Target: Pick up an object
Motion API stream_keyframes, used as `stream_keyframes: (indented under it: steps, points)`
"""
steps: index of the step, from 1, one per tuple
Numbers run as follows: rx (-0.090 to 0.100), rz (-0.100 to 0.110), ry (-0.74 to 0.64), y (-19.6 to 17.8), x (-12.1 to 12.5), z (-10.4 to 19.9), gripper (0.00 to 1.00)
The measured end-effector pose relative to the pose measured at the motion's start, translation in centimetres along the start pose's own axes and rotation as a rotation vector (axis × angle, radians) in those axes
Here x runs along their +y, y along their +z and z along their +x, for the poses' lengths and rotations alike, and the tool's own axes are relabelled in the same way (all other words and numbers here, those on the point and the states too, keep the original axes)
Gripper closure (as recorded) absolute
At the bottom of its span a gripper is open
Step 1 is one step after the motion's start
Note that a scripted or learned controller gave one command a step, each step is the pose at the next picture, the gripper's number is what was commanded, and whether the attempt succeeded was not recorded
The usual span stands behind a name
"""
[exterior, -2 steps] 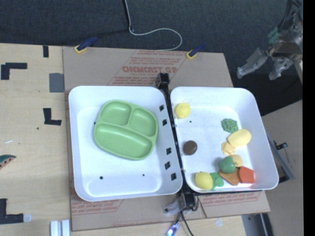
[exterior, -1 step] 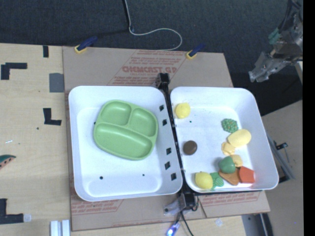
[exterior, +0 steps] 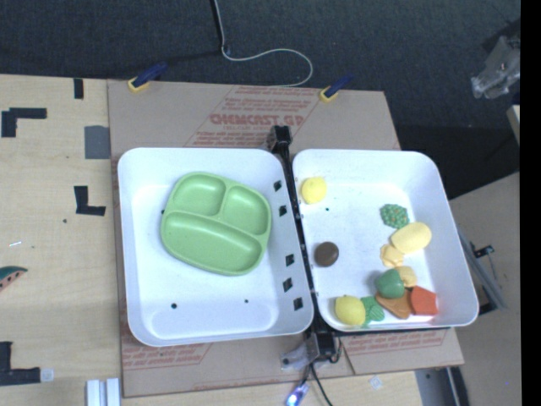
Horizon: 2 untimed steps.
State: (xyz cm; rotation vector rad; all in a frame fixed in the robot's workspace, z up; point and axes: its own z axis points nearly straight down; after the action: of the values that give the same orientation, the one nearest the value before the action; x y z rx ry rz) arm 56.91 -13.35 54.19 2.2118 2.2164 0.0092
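Note:
The right bin (exterior: 363,163) holds several toy foods. A yellow ball (exterior: 313,189) lies near its far left corner and a brown disc (exterior: 326,253) sits by the left wall. Along the right side lie a knobbly green piece (exterior: 393,216), a pale yellow piece (exterior: 411,238), a green pepper-like piece (exterior: 390,283) and an orange-red block (exterior: 423,301). A yellow lemon (exterior: 350,310) rests at the near wall. My gripper (exterior: 496,68) shows as a grey shape at the upper right, well outside and above the bins, far from every object.
The left bin (exterior: 144,311) holds a green divided plate (exterior: 216,222). Both bins rest on a cardboard sheet (exterior: 254,112) held by clips. A thin cable (exterior: 254,56) loops behind the bins. Black clamps run along the shared wall between the bins.

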Motion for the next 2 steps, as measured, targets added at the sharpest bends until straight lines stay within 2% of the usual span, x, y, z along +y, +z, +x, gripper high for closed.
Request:
stream_keyframes:
  steps: [1, 2]
  points:
    - [0.003, 0.018, 0.012, 6.4, -6.7, -9.5, 1.0]
    - [0.008, 0.025, 0.002, 18.0, -9.0, -6.0, 1.0]
